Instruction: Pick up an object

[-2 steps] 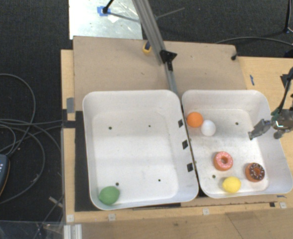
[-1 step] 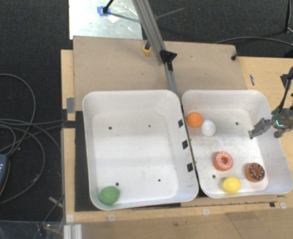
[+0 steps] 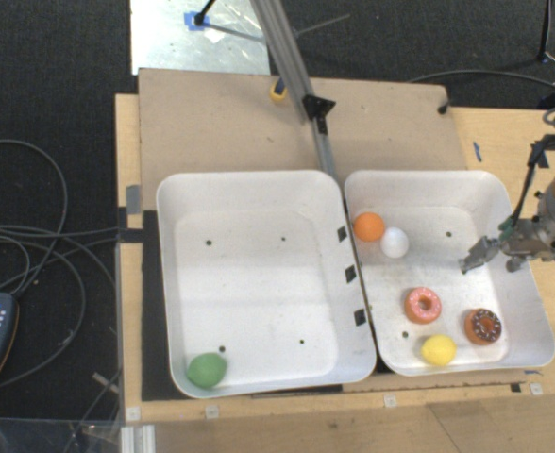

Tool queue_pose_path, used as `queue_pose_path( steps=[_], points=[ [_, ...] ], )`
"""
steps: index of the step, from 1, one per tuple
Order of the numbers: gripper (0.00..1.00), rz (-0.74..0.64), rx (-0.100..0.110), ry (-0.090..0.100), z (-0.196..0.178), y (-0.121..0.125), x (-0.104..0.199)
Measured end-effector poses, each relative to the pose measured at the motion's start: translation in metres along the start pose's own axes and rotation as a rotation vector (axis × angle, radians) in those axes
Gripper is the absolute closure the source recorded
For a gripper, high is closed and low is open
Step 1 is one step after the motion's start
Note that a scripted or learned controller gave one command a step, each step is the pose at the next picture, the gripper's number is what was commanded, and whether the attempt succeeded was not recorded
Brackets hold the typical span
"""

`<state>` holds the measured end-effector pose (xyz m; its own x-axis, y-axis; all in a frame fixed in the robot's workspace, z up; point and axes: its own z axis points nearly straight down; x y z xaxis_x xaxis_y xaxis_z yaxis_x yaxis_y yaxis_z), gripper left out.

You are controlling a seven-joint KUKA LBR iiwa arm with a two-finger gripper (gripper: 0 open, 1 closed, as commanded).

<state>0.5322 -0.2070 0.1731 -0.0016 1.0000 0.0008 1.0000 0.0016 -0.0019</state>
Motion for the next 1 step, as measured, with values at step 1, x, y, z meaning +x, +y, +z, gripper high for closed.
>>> queue_pose_path(
  steps=[1],
  points=[
    [0.0,0.002,0.001,0.001,0.05,-0.0086,-0.0054]
  ],
)
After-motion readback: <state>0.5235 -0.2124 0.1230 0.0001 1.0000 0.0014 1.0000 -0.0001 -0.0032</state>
